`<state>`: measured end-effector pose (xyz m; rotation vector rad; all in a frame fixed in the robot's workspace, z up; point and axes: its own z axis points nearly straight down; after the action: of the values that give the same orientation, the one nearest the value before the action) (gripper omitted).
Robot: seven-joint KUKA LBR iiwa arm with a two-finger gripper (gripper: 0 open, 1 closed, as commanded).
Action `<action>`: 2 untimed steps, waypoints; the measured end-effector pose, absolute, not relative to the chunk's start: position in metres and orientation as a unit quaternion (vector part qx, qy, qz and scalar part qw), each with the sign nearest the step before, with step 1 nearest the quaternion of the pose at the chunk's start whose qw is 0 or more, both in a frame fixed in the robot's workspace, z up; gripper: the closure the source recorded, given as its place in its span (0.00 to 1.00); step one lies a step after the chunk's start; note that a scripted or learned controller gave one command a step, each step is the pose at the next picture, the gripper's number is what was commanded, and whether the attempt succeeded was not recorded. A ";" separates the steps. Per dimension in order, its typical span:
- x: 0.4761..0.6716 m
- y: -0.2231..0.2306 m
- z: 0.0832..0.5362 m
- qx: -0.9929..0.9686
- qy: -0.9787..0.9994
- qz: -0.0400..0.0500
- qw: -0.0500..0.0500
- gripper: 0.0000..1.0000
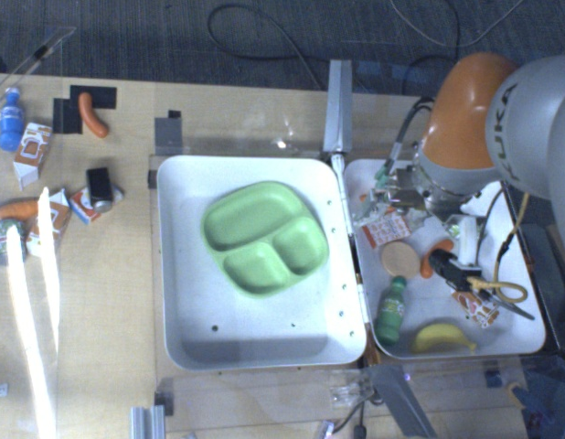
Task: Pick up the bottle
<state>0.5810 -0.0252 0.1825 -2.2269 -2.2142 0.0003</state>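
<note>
The bottle [391, 309], green with a green cap, lies in the right bin [529, 332] toward its lower left, about seven o'clock from the bin's middle, cap pointing up-frame toward a round tan disc [400, 260] that sits just above it. A banana [442, 337] lies at roughly four o'clock from the bottle, near but not touching as far as can be made out. The arm [502, 126] comes in from the right, its orange band [463, 108] over the upper part of the right bin, and the end effector [399, 190] hangs at about twelve o'clock from the bottle, well apart from it, over a red-and-white packet [385, 230]; whether it is open or closed I cannot tell (the wrist body and cabling cover that part), and nothing can be seen held in it. At three o'clock from the disc lie a small orange piece [442, 245], a dark tool [452, 273] and a pair of yellow-handled scissors [498, 290], crowded together. The left bin [186, 337] holds a green divided tray [264, 237] near its middle. On the bench [127, 273] at the far left, around nine to ten o'clock from the bins, sit a blue bottle [10, 119], a toy sausage [92, 116], a small carton [32, 149] and a black block [100, 185].
</note>
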 end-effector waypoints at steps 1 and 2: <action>0.583 -0.023 0.192 -0.709 -0.706 -0.001 0.000 1.00; 0.585 0.001 0.228 -0.711 -0.703 -0.001 0.000 1.00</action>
<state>0.5850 0.0011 0.2283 -2.2349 -2.2093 -0.0033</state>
